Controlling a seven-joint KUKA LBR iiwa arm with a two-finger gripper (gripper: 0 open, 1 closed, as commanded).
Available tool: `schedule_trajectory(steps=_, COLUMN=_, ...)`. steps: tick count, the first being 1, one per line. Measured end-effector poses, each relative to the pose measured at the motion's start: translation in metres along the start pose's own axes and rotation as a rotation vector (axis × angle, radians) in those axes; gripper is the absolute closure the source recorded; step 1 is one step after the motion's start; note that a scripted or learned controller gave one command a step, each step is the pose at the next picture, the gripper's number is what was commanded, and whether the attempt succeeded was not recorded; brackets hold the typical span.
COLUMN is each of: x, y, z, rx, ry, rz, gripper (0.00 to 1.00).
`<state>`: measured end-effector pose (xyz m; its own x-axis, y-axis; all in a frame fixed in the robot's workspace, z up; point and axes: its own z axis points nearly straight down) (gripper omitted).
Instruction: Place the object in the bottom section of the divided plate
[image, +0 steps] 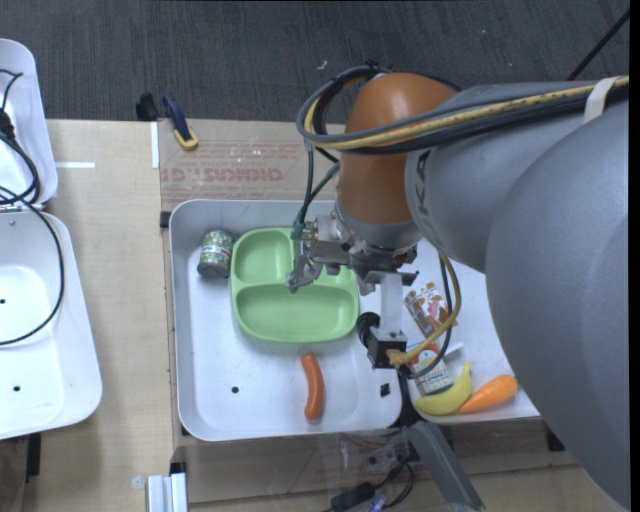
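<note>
Plate: the green divided plate (290, 300) lies in the right bin (200, 400); its large bottom section, nearest the camera, looks bare.
Likely object: a hot dog (313, 386) lies on the bin floor just below the plate, apart from its rim. Which item is meant is my guess.
Others: a small can (214, 252) sits just left of the plate; a banana (447, 394), a carrot (490, 392) and a printed packet (428, 306) cluster at the bin's right.
Gripper: the gripper (300, 280) hangs over the plate's right part; whether the fingers are open or closed, I cannot tell. Nothing visible between them.
Risk: a descent here would meet the plate, not the object, and could shove it.
Risk two: the round hot dog may roll from a pinch.
</note>
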<state>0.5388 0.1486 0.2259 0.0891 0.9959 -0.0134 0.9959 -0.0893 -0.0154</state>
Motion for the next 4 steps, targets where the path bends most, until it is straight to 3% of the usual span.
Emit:
schedule_trajectory(steps=1, x=0.043, y=0.031, z=0.057, rx=-0.007, ry=0.007, rz=0.051, gripper=0.0)
schedule_trajectory(steps=2, x=0.043, y=0.03, z=0.052, rx=-0.001, ry=0.0, rz=0.047, gripper=1.0)
schedule_trajectory(steps=3, x=-0.062, y=0.041, z=0.039, rx=-0.006, ry=0.009, rz=0.143, gripper=1.0)
schedule_trajectory(steps=4, x=-0.019, y=-0.007, z=-0.001, rx=-0.007, ry=0.008, rz=0.036, gripper=1.0)
